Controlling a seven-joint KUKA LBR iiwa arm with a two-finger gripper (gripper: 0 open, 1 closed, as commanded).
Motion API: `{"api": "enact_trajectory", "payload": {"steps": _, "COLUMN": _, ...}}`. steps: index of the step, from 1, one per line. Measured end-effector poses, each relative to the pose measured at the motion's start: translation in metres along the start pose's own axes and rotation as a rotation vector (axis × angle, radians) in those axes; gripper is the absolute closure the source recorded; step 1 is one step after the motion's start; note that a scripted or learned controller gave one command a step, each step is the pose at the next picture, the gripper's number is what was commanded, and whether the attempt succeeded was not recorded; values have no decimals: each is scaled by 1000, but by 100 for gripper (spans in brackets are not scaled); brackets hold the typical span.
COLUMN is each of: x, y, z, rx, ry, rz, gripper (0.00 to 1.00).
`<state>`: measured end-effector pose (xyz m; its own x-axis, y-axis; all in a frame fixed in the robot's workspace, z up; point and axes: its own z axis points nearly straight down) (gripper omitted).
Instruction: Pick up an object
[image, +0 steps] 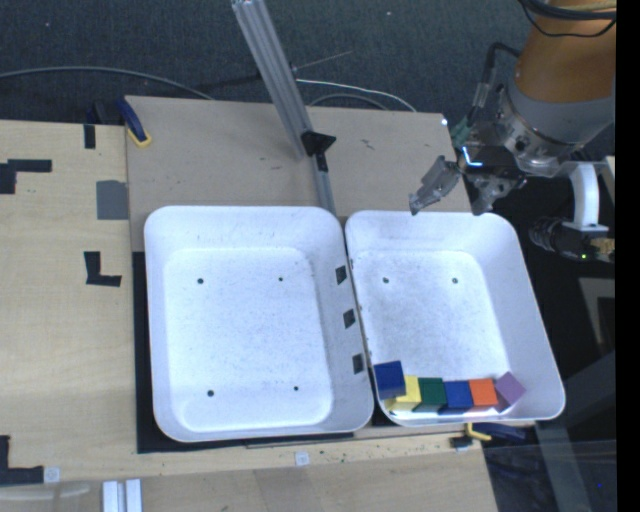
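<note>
Two shallow white bins are seen side by side on a tan bench (60, 300). The left bin (245, 320) is shown with only dark specks and four small holes on its floor. In the right bin (450, 310), a row of small blocks is packed against the near wall: a blue block (388, 377) is set slightly forward at the row's left end, with a yellow block (405, 396) touching it, followed by a green block (431, 391), a second blue block (458, 395), an orange block (483, 392) and a purple block (510, 387) tilted at the right end near the bin's corner. The arm (565, 60), grey with an orange band, is seen at the upper right, and the gripper (452, 190) is held above the far rim of the right bin, well apart from the blocks. Its two dark fingers (432, 187) are seen spread, with nothing between them. A slanted metal bar (285, 85) is seen running from the top edge down toward the gap between the bins. Black tape marks (95, 268) and a grey patch (112, 198) are visible on the bench to the left, and a blue-and-yellow clamp (133, 122) is fixed at the board's far left corner.
</note>
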<state>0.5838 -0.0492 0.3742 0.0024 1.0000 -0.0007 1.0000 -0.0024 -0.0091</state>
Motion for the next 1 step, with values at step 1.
{"api": "enact_trajectory", "payload": {"steps": 1, "x": -13, "y": 78, "z": -72, "rx": -19, "ry": -2, "rz": -5, "gripper": 0}}
